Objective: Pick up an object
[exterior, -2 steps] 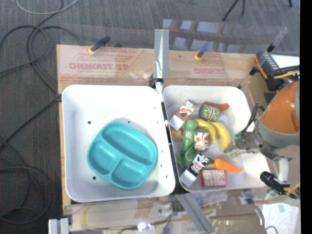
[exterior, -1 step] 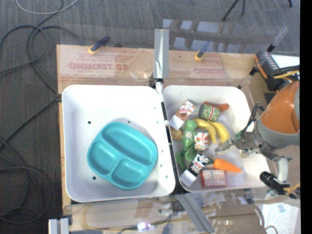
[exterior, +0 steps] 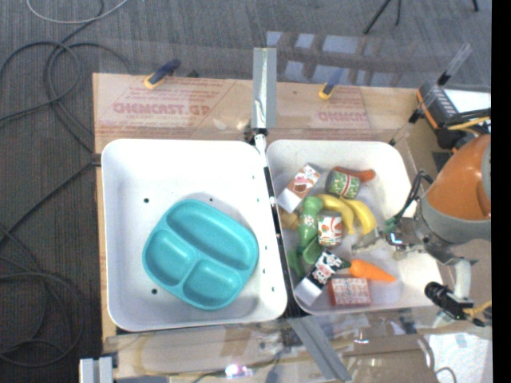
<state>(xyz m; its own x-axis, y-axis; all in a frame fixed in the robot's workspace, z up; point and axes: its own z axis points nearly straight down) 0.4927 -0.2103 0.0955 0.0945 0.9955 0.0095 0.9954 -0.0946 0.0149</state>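
Nothing's been picked up yet — the toys are all piled in the right bin [exterior: 279, 286], carrot [exterior: 372, 271] and banana [exterior: 355, 211] nearest the gripper [exterior: 397, 235] parked at that bin's right edge. Gripper state can't be told. The teal plate [exterior: 201, 252] is left alone in the left bin [exterior: 120, 238] — whole grab remains.

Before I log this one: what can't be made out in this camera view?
- Hand: small and blurred at the right white bin; its state is unreadable.
- Small printed cartons: labels too small.
- Green toy vegetable: partly covered by the yellow toy banana and a carton.
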